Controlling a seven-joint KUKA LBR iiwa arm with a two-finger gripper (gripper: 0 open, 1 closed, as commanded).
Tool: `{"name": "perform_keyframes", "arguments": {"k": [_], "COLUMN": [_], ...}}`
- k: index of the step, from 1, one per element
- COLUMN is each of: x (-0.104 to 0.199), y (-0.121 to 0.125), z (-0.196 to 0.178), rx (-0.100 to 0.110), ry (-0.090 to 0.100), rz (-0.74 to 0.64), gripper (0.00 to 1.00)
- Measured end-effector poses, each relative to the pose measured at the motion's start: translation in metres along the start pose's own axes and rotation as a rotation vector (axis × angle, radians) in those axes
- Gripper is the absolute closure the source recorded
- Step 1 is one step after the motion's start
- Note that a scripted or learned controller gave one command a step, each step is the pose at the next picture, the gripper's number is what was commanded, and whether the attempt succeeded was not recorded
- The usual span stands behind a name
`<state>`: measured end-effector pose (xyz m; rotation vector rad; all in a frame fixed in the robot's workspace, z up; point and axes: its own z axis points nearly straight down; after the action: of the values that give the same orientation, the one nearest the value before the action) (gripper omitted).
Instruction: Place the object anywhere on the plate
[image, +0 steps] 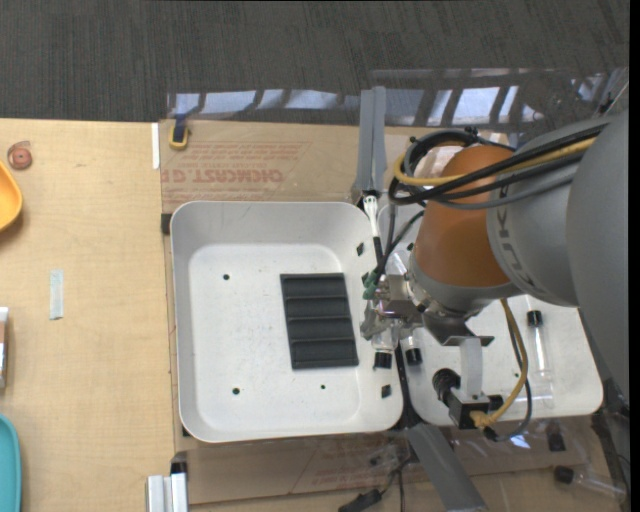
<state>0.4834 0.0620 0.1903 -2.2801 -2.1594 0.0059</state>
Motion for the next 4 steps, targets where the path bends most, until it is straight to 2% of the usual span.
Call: {"name": "perform_keyframes", "arguments": {"k": [1, 2, 3, 4], "x": [0.087, 0.147, 0.147, 0.163], "y": [-0.011, -0.015, -0.015, 0.018], "z": [-0.037, -0.027, -0.027, -0.088], "rx": [0.001, 0.001, 0.001, -0.001], "ry": [-0.002, -0.003, -0.004, -0.003], "rz": [0.089, 0.178, 0.178, -0.146], "gripper": [1.0, 1.0, 0.0, 0.0]}}
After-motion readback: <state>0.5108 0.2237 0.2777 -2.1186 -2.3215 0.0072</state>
